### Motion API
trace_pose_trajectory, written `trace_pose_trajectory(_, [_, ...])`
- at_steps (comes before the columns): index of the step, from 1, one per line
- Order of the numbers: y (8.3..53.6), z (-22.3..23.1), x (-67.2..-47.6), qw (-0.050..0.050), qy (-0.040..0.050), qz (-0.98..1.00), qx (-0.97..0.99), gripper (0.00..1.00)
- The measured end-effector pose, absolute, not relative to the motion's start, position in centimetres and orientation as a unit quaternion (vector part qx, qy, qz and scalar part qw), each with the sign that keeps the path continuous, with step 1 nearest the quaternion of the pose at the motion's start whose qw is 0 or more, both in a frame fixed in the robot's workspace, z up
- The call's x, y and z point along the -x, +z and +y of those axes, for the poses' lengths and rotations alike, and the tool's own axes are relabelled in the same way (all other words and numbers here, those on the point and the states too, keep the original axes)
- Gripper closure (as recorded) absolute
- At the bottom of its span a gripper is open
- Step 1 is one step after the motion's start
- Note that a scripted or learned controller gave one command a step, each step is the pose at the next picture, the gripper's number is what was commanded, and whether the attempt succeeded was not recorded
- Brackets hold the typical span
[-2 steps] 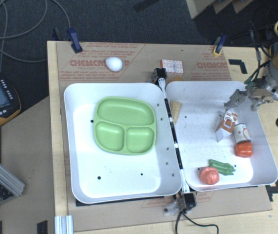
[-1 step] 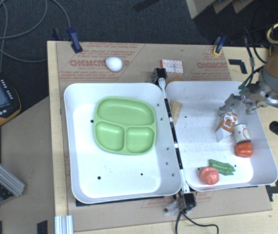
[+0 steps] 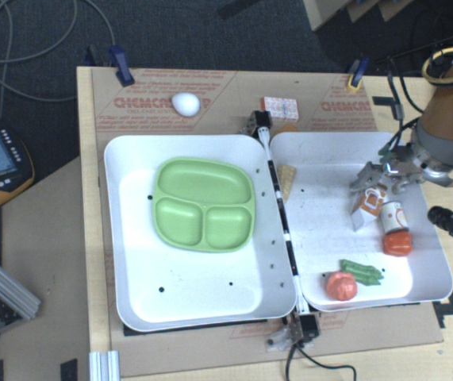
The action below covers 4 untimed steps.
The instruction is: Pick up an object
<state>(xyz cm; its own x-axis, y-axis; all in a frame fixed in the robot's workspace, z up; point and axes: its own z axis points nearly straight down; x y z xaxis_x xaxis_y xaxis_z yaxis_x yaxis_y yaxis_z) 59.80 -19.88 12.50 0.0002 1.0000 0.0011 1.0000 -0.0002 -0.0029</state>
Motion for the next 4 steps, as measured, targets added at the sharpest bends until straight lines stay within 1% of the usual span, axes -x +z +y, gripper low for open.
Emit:
trace_pose_trajectory(1, [10.1,-19.3,-59.4,0.001,0.0005,-0.707,0.707,0.0])
trace_pose_trajectory(2, [11.2,-19.3,-59.5,0.0,0.0,-0.707,0.707,1.0])
trace_pose_trajectory(3, [20.8,-15.6,-58.7,-0.001,-0.0007,-0.708,0.707,1.0])
trace_pose_trajectory(4, [26.7,-8.3,-54.5,0.0,-0.0003,-0.708,0.707,1.0])
